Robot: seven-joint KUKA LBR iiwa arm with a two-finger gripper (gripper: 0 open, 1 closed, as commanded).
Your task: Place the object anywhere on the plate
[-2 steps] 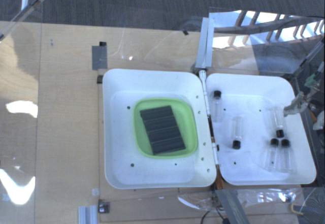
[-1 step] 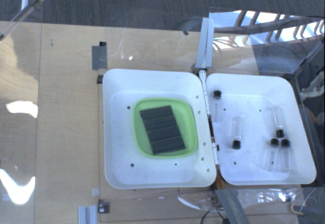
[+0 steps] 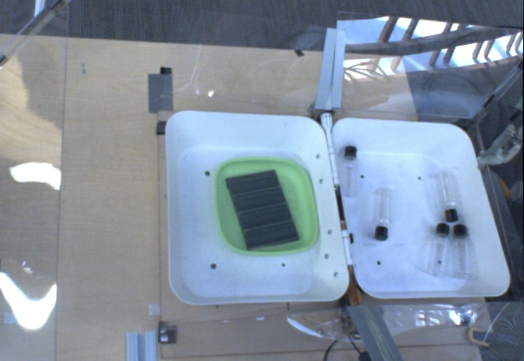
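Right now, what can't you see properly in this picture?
- Clear vials in the right bin, camera view: see-through bodies fade into the white floor, so only their black caps stand out and an exact count is unsure.
- Dark ridged block on the green plate: too small to tell what it is.
- Gear at the right edge: cut off by the frame.

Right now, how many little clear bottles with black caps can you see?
5 bottles, all in the right-hand bin: one near its top-left corner, one left of centre, one right of centre, two side by side bottom right. They're clear, so another could hide.
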